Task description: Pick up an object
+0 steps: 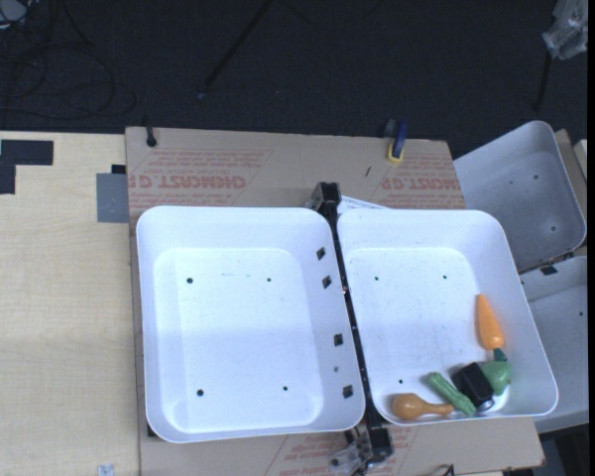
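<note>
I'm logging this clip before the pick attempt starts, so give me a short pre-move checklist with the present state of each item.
1. Objects available to pick: ok. An orange carrot-shaped toy, a green toy, a black block and an orange pear-shaped toy lie in the right bin.
2. Objects spread apart for an easy grasp: not ok. They crowd together in the bin's near right corner, several touching.
3. Room away from the bin wall: not ok. The cluster sits against the wall.
4. Left bin as a drop place: ok.
5. Gripper state: cannot tell.
</note>
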You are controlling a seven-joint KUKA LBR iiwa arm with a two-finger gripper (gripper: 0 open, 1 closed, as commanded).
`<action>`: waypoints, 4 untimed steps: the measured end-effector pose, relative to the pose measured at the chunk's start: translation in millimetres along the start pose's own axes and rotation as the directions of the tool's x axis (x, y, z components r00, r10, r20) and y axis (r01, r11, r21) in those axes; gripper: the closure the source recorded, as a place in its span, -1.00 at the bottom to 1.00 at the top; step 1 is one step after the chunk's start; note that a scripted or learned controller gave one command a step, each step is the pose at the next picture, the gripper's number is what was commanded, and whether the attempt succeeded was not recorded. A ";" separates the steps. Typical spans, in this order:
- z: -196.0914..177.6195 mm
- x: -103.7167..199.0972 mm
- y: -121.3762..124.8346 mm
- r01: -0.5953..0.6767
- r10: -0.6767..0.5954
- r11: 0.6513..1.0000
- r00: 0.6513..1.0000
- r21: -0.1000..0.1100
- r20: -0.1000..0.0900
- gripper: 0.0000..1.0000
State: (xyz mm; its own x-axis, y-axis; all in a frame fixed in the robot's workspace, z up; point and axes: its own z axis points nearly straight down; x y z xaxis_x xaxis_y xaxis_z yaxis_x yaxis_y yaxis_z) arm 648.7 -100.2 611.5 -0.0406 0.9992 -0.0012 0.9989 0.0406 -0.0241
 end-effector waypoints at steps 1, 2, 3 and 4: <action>-9.3 1.4 0.4 0.005 -0.005 1.000 1.000 0.003 0.000 1.00; -18.3 2.6 0.8 0.011 -0.011 1.000 1.000 0.006 0.000 1.00; -27.6 4.0 1.3 0.017 -0.017 1.000 1.000 0.009 -0.001 1.00; -36.9 5.2 1.9 0.023 -0.023 1.000 1.000 0.008 0.000 1.00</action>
State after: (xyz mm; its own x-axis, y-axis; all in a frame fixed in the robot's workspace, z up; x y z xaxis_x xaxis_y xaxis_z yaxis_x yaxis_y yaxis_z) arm 651.2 -94.9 648.3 -0.0635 0.9980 -0.0006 0.9975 0.0634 -0.0324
